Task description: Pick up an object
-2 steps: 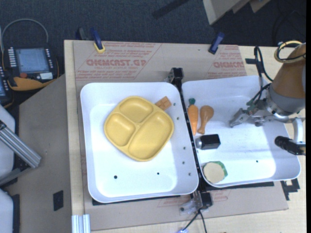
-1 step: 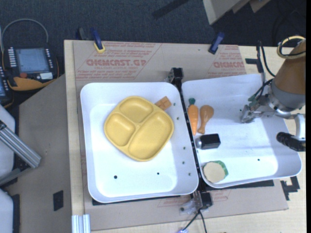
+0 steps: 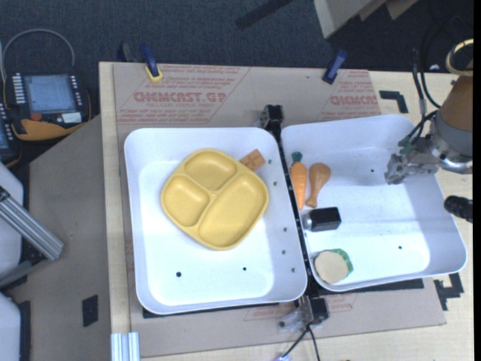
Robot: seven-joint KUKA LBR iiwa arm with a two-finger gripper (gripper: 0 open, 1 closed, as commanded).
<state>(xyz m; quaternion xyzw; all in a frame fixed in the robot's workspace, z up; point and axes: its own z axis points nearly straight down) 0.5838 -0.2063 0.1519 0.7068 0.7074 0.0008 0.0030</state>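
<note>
On my feed I see the wooden-topped table, printed with red lettering, and two blue clamps at its far edge. Off its left side a grey handheld control pendant with a lit screen rests on dark carpet, with a silver aluminium rail below.

Glossy yellow plastic plate (smooth) in matt white bin.
</note>
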